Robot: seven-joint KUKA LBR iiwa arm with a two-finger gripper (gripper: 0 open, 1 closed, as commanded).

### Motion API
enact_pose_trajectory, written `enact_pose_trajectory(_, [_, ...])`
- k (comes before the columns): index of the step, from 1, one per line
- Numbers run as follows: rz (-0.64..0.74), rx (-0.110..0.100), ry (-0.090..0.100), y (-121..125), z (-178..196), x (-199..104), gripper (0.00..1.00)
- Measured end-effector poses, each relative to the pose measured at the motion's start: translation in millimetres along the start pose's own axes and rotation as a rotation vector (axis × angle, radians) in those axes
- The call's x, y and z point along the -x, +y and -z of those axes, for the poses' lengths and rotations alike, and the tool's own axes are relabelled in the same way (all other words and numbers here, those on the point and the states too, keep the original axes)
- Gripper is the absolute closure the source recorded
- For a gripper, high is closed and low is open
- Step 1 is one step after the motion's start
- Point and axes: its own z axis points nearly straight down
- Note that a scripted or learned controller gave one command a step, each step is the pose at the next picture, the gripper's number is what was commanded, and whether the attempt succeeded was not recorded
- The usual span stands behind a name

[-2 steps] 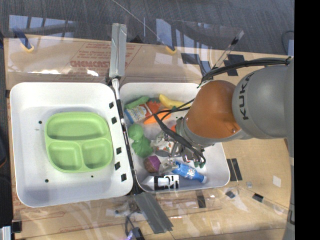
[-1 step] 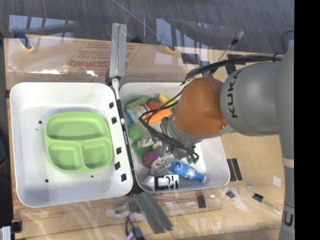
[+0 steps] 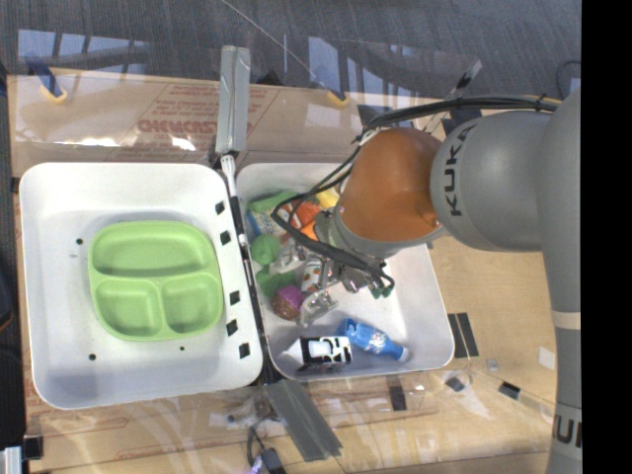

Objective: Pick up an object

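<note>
My gripper [image 3: 314, 286] reaches down into the right bin [image 3: 427, 294], under the arm's orange band [image 3: 390, 188]. It sits among a cluster of small objects. A purple and brown piece [image 3: 287, 300] lies just left of it, and a green piece [image 3: 265, 251] lies further up on the left. Orange [image 3: 307, 218] and yellow [image 3: 327, 200] items peek out from under the wrist. Toward the bin's front lie a blue bottle [image 3: 374, 340] and a black and white item [image 3: 325, 351]. The arm hides whatever lies directly beneath it.
The left bin [image 3: 49, 265] holds a green divided tray [image 3: 155, 278]. A raised divider [image 3: 240, 265] separates the two bins. Black cables [image 3: 425, 115] loop over the arm. Clear plastic sheeting lies along the bench behind the bins.
</note>
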Motion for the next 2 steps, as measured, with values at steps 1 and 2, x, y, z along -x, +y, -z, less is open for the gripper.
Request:
enact_pose_trajectory(1, [-0.217,0.001,0.002,11.3,-0.5,-21.5,0.0])
enact_pose_trajectory(2, [-0.138,-0.001,-0.001,5.7,0.0,-8.4,0.0])
